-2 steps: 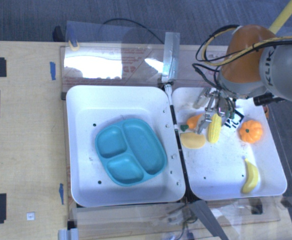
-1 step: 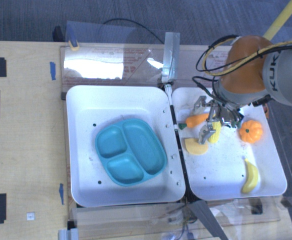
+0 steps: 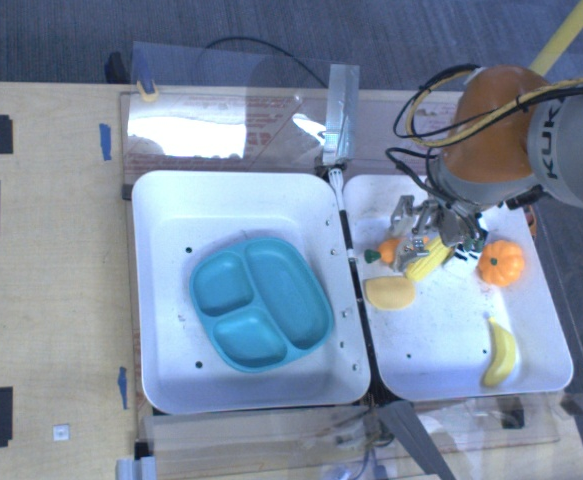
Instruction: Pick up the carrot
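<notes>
While our gripper [image 3: 418,236] hangs low over the right bin [image 3: 546,363], we cannot tell how it is set.
Just under it lies the carrot [image 3: 387,253], touching the corn [image 3: 426,259], so we judge a clean pick awkward; a lemon [image 3: 390,293] sits below, a pumpkin [image 3: 500,263] and a banana [image 3: 500,355] farther off.

carrot [image 3: 389,253] mostly hidden under gripper [image 3: 423,240]; arm [image 3: 561,148] cut off at right edge

Orange carrot [image 3: 386,253], green tip, right bin's left edge.
</notes>
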Available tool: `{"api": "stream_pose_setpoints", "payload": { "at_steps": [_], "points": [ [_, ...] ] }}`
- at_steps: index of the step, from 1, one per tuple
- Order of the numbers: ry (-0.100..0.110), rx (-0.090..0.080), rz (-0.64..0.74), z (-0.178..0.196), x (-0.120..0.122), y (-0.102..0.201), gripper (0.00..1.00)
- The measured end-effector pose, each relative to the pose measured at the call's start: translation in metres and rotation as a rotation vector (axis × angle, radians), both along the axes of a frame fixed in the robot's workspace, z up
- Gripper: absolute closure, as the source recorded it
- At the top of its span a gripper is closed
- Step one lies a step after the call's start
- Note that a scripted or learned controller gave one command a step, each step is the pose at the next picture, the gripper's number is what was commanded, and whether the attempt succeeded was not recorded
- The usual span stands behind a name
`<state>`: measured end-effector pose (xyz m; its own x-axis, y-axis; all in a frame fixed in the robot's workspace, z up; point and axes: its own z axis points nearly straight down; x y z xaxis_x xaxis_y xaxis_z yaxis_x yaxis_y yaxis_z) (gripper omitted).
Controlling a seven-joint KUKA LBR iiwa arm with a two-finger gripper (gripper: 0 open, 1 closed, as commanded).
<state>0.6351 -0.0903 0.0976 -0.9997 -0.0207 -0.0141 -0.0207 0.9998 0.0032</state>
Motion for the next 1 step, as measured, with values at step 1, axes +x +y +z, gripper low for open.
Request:
{"api": "stream_pose_setpoints", "payload": {
  "at_steps": [1],
  "points": [
    [0.000, -0.004, 0.020, 0.1053, 0.0323, 0.0103, 1.00]
  ]
}}
